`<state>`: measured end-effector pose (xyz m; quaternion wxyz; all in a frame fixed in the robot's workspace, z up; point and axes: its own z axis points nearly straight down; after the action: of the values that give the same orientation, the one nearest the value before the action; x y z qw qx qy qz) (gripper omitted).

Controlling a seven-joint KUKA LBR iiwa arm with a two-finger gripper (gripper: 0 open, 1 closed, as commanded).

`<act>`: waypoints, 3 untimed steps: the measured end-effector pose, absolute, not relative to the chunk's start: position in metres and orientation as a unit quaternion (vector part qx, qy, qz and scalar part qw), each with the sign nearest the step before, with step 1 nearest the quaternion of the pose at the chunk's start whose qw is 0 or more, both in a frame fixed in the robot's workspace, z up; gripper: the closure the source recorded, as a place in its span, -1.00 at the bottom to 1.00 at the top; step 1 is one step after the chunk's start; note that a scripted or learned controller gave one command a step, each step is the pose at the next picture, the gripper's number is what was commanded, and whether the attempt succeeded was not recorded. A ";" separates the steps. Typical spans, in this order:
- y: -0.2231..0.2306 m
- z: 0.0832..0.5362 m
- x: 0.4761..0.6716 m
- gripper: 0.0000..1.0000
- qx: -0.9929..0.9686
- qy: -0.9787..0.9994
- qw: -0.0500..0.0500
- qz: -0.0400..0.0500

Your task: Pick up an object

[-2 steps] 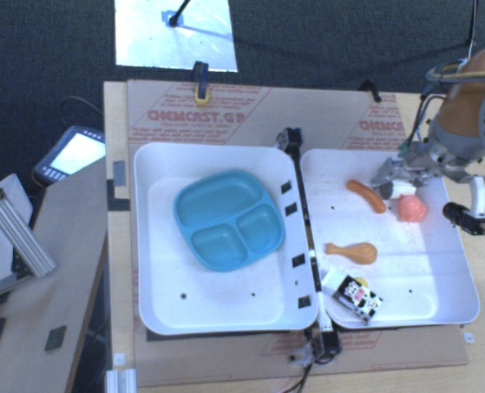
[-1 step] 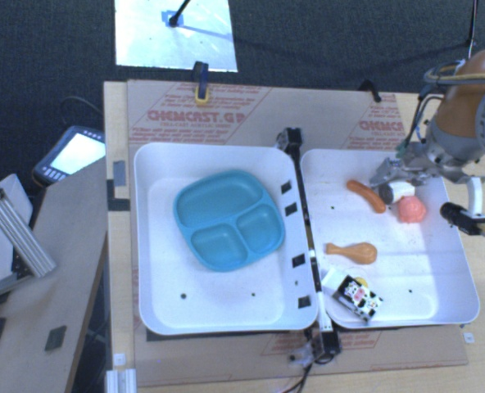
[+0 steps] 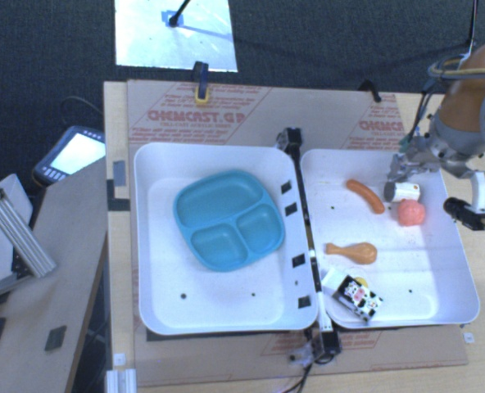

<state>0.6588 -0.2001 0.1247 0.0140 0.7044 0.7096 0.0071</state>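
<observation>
Fig. 1. Overhead view, pick attempt. My tool (image 3: pixel 400 173) hangs low over the far right part of the right bin (image 3: pixel 464 277); whether it is released or clenched I cannot tell from this angle. Directly at its tip lies a short white cylinder (image 3: pixel 406 191), the nearest candidate for the pick. I cannot tell whether the two are touching, and I judge that nothing is lifted yet. Just beside the cylinder on the near side sits a pink ball (image 3: pixel 412 213), with an orange sausage (image 3: pixel 365 196) close by to the left. Farther toward the front of the bin lie a tan drumstick (image 3: pixel 353 252) and, at the front corner by the divider, a black-and-white toy (image 3: pixel 358 296). The left bin (image 3: pixel 156 301) holds a blue divided plate (image 3: pixel 228 230); both bins rest on the desk (image 3: pixel 251 109).

Risks, as I judge them: the cylinder lies on its side and may roll out of a closing grip. The ball is near enough to be nudged or caught alongside it, and either event would spoil the grasp.
</observation>
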 end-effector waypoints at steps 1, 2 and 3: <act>-0.200 0.169 0.659 1.00 0.705 0.709 0.003 0.002; -0.198 0.235 0.659 1.00 0.705 0.709 0.005 0.002; -0.199 0.274 0.660 1.00 0.705 0.709 0.003 0.002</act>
<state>0.6605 -0.1985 0.2744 0.0033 0.7048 0.7094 0.0017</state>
